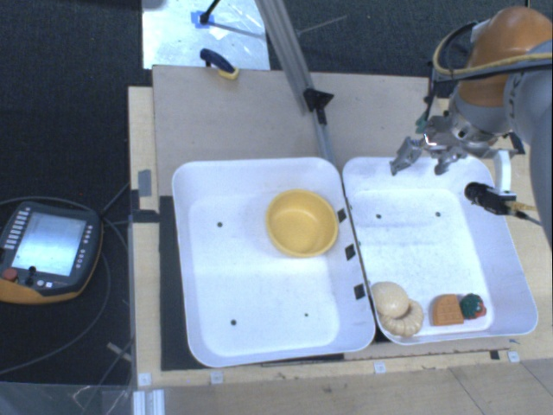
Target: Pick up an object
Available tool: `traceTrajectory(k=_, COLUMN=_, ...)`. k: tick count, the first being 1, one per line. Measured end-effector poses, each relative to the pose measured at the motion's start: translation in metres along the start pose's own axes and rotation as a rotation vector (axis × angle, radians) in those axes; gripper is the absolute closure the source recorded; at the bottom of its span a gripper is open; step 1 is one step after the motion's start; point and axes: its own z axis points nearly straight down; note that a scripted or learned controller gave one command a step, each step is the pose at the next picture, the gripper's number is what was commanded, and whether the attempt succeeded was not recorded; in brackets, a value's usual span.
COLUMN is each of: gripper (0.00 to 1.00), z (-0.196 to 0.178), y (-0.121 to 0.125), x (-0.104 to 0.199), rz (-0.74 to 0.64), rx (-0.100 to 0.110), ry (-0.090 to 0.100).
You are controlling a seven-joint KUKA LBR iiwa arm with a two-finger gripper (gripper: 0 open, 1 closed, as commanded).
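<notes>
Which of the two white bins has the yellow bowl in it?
The left bin holds the yellow bowl. The right bin, under the gripper, holds a cream-coloured item and an orange item instead.

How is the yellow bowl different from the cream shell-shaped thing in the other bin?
The yellow bowl is bright yellow, while the cream shell-shaped object is pale cream. The bowl is round, open and hollow; the shell-shaped object is lumpy and solid-looking. The bowl looks clearly bigger. The bowl sits alone in the left bin; the shell-shaped object lies near the right bin's front edge, beside an orange toy. Both rest untouched.
</notes>
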Motion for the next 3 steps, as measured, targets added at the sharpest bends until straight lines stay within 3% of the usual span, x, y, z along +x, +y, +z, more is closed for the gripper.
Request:
traceTrajectory(k=1, gripper=0.00, z=0.045, y=-0.006, x=0.006, rz=0.000, rx=-0.001, ry=0.000)
traceTrajectory(k=2, gripper=1.00, z=0.032, y=-0.005, x=0.005, rz=0.000, rx=-0.006, ry=-0.001)
traceTrajectory(k=3, gripper=1.00, z=-0.012, y=-0.003, x=0.002, rz=0.001, rx=-0.008, ry=-0.001)
